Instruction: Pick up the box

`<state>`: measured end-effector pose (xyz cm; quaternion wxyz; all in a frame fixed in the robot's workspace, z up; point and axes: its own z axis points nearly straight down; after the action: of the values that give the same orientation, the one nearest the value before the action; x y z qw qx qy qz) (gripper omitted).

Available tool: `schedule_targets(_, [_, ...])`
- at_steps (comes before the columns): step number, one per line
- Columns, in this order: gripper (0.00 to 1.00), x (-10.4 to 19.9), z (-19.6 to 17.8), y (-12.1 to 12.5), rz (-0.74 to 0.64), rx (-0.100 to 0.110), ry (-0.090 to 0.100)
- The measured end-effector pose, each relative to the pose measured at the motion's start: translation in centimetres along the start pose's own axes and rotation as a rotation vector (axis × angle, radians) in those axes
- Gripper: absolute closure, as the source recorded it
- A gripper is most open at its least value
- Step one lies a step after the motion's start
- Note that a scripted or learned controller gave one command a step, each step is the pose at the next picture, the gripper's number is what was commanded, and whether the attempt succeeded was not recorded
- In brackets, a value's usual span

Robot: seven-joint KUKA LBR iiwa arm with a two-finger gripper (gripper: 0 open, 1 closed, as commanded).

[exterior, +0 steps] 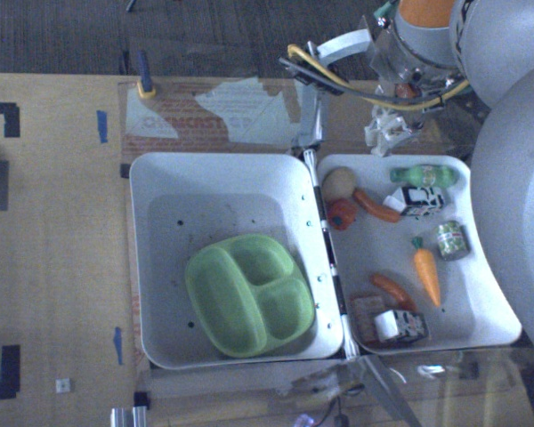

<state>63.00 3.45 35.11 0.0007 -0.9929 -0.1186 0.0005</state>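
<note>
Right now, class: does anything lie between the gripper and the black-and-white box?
Nothing covers the box, but the green bottle lies close beside it, between it and the gripper.

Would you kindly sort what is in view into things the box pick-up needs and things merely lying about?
For the job:
- box, in the right bin
- pincer, above that bin's far edge

Lying about:
- green tray in the left bin
- carrot
- green bottle
- small can
- sausage
</note>
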Motion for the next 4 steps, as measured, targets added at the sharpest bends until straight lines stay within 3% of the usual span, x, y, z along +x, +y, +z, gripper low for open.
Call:
schedule_targets(1, [1.0, 1.7, -8.4, -1.9, -0.502, -0.001, -0.001])
schedule_targets(2, [1.0, -1.9, -8.3, -2.8, -0.341, 0.001, -0.005])
schedule_targets(3, [1.0, 0.6, -8.4, -8.7, -0.11, -0.001, 0.002])
schedule_targets(4, [1.0, 1.8, -7.8, -10.3, -0.307, -0.003, 0.001])
